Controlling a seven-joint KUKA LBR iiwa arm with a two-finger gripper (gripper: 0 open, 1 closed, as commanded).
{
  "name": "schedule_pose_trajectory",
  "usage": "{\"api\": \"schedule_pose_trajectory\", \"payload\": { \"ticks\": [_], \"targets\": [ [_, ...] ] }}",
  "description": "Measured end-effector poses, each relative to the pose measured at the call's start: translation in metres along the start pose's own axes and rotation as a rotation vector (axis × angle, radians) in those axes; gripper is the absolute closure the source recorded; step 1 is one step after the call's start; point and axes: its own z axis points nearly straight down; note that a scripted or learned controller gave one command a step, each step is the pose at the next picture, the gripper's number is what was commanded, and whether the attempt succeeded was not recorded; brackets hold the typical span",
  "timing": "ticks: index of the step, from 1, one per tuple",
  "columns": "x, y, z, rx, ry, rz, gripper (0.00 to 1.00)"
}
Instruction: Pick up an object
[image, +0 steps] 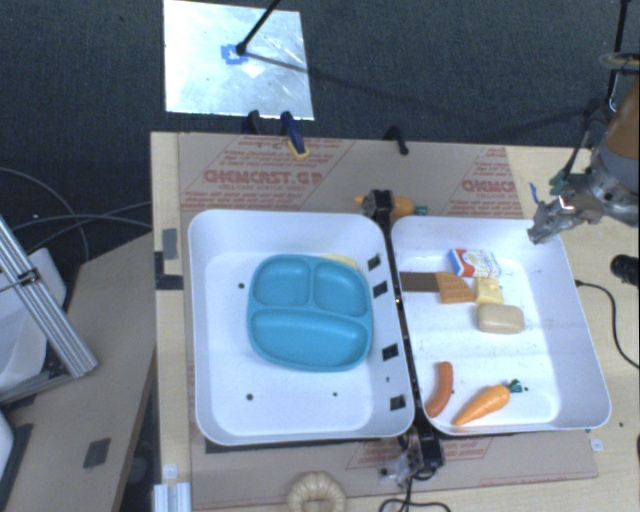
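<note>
The right bin (570, 330) holds several toy foods: a red, white and blue carton (473, 262), a brown cracker (455, 288), a pale yellow cheese piece (489, 291), a beige bread roll (500, 319), a sausage (440, 387) and an orange carrot (484, 402). My gripper (548, 222) hangs at the far right, above the bin's back right corner, well apart from all of them. Nothing shows between its fingers.
The left bin (220, 330) holds a blue divided plate (308, 310) with a yellowish thing peeking out behind it. A cardboard sheet (270, 170) lies under both bins. Clamps (294, 136) sit at the back edge. A black cable (615, 330) runs right of the bins.
</note>
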Motion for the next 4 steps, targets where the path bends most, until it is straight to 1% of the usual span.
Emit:
{"api": "schedule_pose_trajectory", "payload": {
  "ticks": [1, 2, 3, 4],
  "targets": [
    [0.042, -0.028, 0.010, 0.005, 0.002, -0.002, 1.00],
    [0.093, -0.062, 0.013, 0.006, 0.003, -0.003, 1.00],
    [0.147, -0.081, 0.010, 0.005, 0.003, -0.004, 1.00],
    [0.178, -0.117, 0.008, 0.006, 0.003, -0.003, 1.00]
  ]
}}
